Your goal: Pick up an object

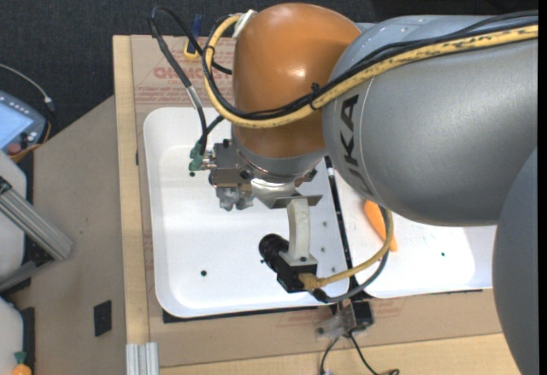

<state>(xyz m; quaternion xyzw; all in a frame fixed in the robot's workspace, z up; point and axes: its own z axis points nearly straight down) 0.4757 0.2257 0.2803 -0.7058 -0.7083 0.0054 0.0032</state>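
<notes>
Brown board covered the desk (128, 219) at the far left, and on it sat the left bin (171, 219), white and shallow. A dark speck (203, 272) lay on its floor near the front rim, too small for me to say what it was. Over the middle of that bin hung the arm (444, 108), its orange band (286, 74) bulging toward the camera. Below it was the end effector (235, 190), pointing down and mostly buried under the wrist, so I could not tell whether it was open or closed. Nothing showed in its hold.

Just past the dividing wall, in the right bin (427, 271), an orange piece (373, 219) peeked out from under the arm, more than half of it hidden.

From where I stood, the likeliest failure was a grab at nothing. The end effector was over bare white floor, apart from the orange piece, and closing there would have caught only air. A second worry was the dividing wall. The piece lay close beside it, and a descent slightly off line could have struck the rim or nudged the piece away.
</notes>
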